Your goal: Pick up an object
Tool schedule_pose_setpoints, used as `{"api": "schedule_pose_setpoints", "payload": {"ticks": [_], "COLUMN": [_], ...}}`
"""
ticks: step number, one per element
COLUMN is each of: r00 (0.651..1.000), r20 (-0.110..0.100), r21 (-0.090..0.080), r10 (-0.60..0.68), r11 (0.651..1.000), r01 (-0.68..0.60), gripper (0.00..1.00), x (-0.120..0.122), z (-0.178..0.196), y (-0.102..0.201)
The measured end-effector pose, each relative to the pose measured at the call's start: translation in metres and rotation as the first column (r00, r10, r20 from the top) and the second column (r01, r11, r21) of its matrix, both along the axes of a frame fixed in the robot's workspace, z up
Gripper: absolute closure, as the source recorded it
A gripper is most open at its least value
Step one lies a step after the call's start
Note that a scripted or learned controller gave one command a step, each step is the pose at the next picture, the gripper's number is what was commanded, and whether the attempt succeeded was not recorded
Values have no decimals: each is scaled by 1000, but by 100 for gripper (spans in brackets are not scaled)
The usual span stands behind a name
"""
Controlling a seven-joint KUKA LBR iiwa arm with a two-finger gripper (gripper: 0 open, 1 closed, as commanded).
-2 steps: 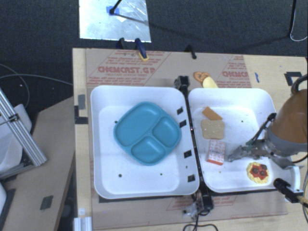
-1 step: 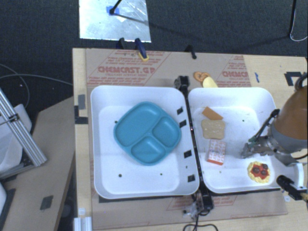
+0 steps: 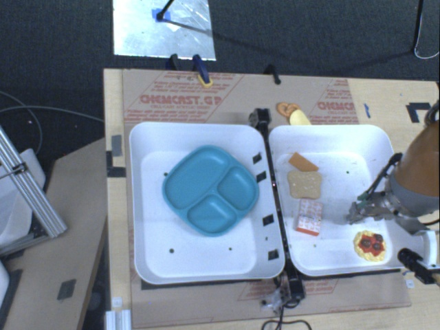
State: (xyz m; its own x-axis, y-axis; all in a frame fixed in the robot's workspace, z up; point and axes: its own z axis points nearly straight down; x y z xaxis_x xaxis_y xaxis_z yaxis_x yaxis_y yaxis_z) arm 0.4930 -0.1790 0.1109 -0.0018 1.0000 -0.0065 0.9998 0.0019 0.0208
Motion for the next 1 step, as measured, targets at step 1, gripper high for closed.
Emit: {"api": "schedule_pose_setpoints", "payload": {"ticks": [1], "r00": [1000], "r20": [-1], "r21": [0], "r10": [0], "r11": [1000], "r01": [0], "gripper": [0], "x": [0], "z": [-1], "y": [0]}}
